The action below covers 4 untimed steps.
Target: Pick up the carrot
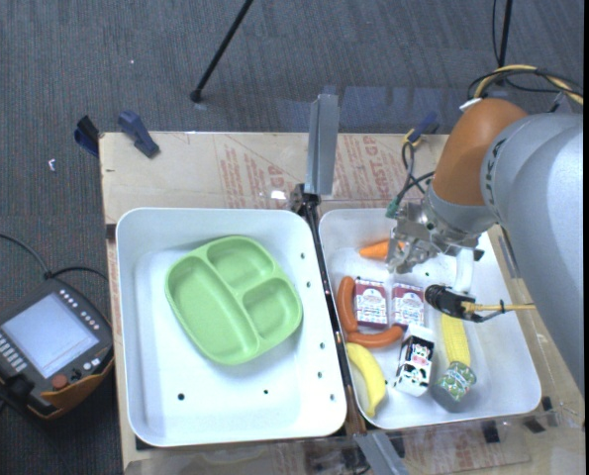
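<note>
The carrot (375,249) is a small orange piece lying at the back of the right bin (520,364). Part of it is hidden by the gripper. My gripper (405,252) hangs just to the carrot's right, right over its near end, with its dark fingers pointing down into the bin. Whether anything sits between them I cannot make out.
The right bin also holds two red-and-white packets (389,304), two sausages (347,300), a banana (367,376), a cow-print carton (414,363), a corn cob (454,338) and a small jar (454,382). The left bin (146,384) bears a green divided plate (235,298).
</note>
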{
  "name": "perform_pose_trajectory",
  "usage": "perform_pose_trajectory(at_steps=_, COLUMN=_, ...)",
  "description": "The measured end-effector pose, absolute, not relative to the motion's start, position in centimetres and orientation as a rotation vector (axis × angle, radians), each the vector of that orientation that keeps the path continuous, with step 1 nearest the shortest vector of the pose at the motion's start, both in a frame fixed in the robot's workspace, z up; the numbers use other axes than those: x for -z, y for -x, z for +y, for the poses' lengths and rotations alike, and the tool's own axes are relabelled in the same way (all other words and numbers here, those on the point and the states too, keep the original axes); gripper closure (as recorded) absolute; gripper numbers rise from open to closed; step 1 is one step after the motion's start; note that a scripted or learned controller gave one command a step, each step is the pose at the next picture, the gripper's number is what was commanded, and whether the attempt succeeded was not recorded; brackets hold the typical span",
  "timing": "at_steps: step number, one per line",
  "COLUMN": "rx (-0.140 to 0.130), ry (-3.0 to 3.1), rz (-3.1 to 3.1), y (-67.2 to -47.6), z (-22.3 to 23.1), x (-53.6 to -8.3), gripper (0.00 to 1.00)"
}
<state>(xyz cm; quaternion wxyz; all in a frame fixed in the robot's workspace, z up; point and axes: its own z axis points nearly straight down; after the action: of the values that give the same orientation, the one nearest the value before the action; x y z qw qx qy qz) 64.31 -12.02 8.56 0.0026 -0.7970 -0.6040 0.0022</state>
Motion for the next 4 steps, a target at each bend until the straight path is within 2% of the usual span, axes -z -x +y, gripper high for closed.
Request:
perform_pose_trajectory(at_steps=1, rx=-0.010, ry=2.495, rz=-1.896, y=-64.32, z=-11.92, x=-9.19, gripper=0.00)
perform_pose_trajectory(at_steps=2, rx=-0.013, ry=2.493, rz=-1.896, y=-64.28, z=-11.91, x=-9.36, gripper=1.00)
perform_pose_trajectory(at_steps=3, rx=-0.014, ry=2.490, rz=-1.897, y=-64.30, z=-11.90, x=-9.88, gripper=0.00)
perform_pose_trajectory(at_steps=4, rx=-0.017, ry=2.488, rz=-1.896, y=-64.26, z=-11.90, x=-10.02, gripper=1.00)
